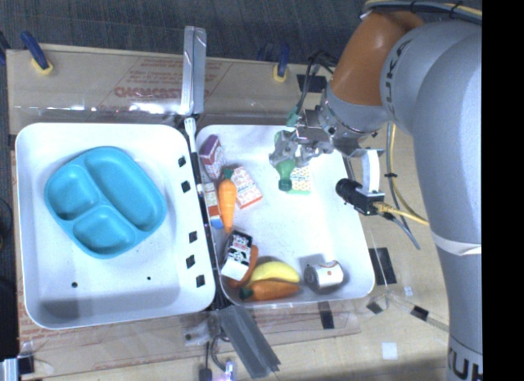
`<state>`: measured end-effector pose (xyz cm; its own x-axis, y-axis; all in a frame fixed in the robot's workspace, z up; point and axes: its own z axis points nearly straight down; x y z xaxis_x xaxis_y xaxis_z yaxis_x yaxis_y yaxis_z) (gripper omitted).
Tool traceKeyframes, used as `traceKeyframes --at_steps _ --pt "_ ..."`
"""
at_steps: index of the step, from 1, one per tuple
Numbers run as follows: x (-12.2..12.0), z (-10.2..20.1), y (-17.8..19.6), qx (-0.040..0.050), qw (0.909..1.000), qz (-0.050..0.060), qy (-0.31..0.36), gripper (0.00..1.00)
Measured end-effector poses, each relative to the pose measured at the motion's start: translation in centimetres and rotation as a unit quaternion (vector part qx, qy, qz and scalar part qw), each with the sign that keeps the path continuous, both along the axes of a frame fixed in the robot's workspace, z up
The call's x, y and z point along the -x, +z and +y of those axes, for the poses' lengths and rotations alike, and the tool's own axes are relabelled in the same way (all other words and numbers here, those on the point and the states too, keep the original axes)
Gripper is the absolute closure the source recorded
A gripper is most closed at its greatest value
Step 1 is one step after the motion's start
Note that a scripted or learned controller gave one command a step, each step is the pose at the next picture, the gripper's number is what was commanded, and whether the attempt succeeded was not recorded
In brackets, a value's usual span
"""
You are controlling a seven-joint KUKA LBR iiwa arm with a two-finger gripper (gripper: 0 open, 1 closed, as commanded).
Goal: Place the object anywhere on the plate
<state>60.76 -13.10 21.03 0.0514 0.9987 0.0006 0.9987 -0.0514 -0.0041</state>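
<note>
On the table [98, 76] two white bins sit side by side. The left bin [49, 289] holds one blue plate [105, 199] with three compartments. The right bin [344, 240] holds the loose things: one small purple-and-white carton [211, 155] near its upper left corner, one carrot [227, 196] just below it, one small pink-and-white box [246, 187] touching the carrot's right side, one black-and-white carton [237, 255] lower down, one banana [274, 272] lying against an orange-brown vegetable [266, 290] at the bin's lower edge, and one small grey can [322, 274] with a red mark just right of the banana. The claw [288, 151] hangs over the upper middle of the right bin, directly above one green bottle [286, 178] with a patterned label, well apart from the plate. Whether the claw is apart or closed cannot be told, nor whether it touches the bottle.
</note>
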Motion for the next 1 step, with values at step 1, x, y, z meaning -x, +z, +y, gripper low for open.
traceKeyframes --at_steps 1 --pt "-1.15 -0.64 -1.44 -0.0002 0.9951 0.0 0.098 1.0"
